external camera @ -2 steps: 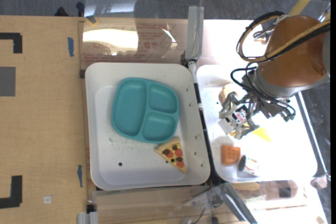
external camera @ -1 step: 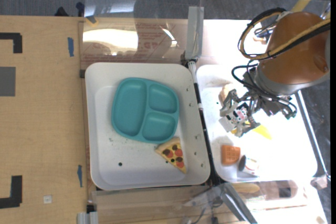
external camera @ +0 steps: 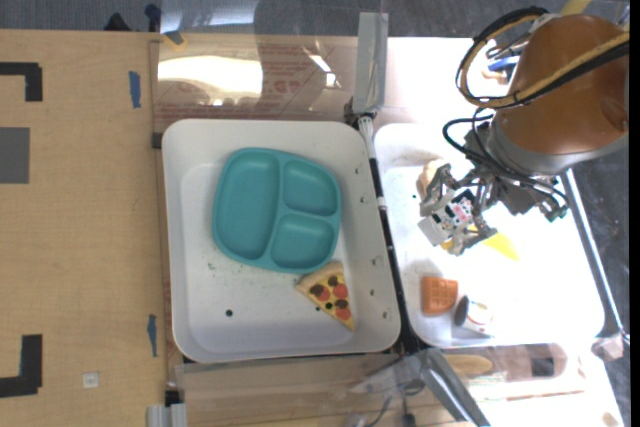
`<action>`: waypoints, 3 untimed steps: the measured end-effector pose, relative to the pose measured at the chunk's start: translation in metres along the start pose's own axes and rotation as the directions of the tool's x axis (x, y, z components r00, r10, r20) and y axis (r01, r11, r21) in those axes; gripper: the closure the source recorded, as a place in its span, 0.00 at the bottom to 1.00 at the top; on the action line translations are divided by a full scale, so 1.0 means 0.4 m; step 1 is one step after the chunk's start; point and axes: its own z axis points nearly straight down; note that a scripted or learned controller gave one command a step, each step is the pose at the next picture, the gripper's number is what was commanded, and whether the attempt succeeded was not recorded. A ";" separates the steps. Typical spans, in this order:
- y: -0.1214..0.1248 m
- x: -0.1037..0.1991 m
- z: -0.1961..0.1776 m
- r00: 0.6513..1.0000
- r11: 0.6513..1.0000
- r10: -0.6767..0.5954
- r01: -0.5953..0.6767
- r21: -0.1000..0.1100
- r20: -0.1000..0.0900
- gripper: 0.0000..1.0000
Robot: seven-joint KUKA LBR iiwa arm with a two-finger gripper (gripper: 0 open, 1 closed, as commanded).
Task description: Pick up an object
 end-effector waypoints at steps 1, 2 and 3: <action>0.001 -0.007 -0.027 1.000 1.000 -0.001 0.001 0.003 0.007 1.00; 0.002 -0.013 -0.054 1.000 1.000 -0.003 0.002 0.006 0.014 1.00; 0.003 -0.019 -0.081 1.000 1.000 -0.004 0.003 0.009 0.020 1.00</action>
